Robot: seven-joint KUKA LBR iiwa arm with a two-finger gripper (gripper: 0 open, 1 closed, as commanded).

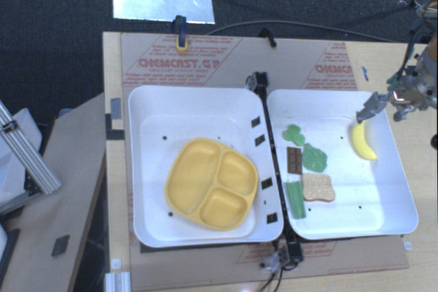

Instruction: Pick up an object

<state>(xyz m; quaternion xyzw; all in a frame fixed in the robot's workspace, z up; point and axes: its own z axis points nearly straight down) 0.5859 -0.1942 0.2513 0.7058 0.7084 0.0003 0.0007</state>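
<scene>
Two fingers of the gripper (384,108) stand spread apart over the upper right corner of the right bin (342,100), with nothing between them. One finger (370,108) points down-left toward the bin floor, the other sits near the bin's right rim. Gripper hangs just above and right of the banana (363,141), apart from it. Grey wrist runs off to the right edge.

Banana lies on the right bin floor, near the right wall, yellow, curved, long axis running roughly top to bottom. Toward the bin's left side: small green piece (293,134) at top, brown chocolate bar (294,160) below it, green leafy piece (315,158) just right of the bar, toast slice (318,188) under the leaf, green stick (295,198) beside the toast on its left. These sit close together, well apart from the banana.

Left bin (157,106) holds a yellow divided plate (211,182), three compartments, lying in the lower middle. Bins sit side by side on a board with red CHEMCAST print (179,63).
</scene>
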